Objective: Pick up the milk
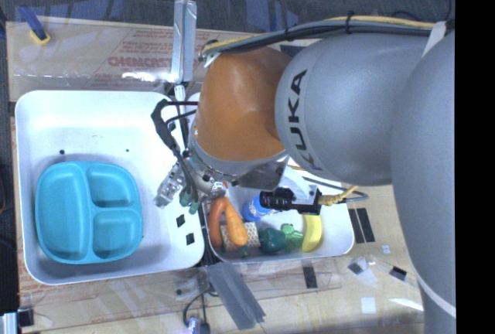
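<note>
White left bin [93,112] with blue tray [89,210]; end effector [172,187] above it, grip state indiscernible.

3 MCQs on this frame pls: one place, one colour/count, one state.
1. Where is the divided tray?
A. left bin
B. right bin
C. on the bench outside the bins

2. What colour is that tray?
A. red
B. light blue
C. black

3. How does the arm stand relative to the right bin?
A. parked clear of both bins
B. reaching over it, covering much of it
C. lying flat in the left bin

Key: 1 A, it lies in the left bin. 2 B, the plastic is light blue. 3 B, the arm's bulk overhangs the right bin's far part.
</note>
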### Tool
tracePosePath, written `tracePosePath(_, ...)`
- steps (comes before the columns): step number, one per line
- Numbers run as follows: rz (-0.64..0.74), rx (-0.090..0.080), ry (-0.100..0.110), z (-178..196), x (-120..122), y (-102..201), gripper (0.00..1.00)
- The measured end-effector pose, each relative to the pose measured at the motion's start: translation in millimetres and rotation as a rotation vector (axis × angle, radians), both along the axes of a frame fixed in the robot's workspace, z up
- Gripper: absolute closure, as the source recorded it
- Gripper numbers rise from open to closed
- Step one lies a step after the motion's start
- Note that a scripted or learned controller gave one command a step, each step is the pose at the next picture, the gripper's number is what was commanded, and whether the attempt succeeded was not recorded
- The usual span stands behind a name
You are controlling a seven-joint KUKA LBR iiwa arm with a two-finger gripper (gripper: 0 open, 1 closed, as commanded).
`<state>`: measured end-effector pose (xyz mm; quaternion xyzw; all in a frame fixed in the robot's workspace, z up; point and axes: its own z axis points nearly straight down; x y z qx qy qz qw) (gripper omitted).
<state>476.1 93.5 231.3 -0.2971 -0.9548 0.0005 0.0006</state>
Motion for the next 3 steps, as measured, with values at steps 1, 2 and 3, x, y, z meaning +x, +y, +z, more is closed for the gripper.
tracePosePath(1, 0.154, 0.0, -0.002, -11.6, 0.1, 56.7, 1.0)
tracePosePath(2, 0.251, 0.0, 0.001, -40.1, 12.9, -32.1, 1.0)
tracePosePath(3, 0.433, 0.001, 0.001, -30.1, 0.8, -15.9, 1.0)
